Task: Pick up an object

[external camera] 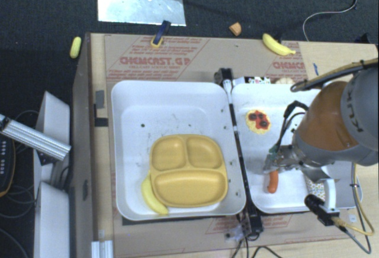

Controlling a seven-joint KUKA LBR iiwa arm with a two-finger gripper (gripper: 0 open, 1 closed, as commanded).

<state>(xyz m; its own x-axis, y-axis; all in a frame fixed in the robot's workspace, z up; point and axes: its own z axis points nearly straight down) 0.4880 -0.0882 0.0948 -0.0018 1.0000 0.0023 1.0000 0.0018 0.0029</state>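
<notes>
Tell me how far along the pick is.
Done: the gripper is down in the right bin, just above the hot dog. In hand: nothing visibly; the hot dog lies on the bin floor. Left: grasp and lift. The pizza lies farther back.

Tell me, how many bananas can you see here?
2. One banana lies in the left bin beside the yellow tray; another banana lies on the bench behind the right bin. The arm may hide more.
</notes>
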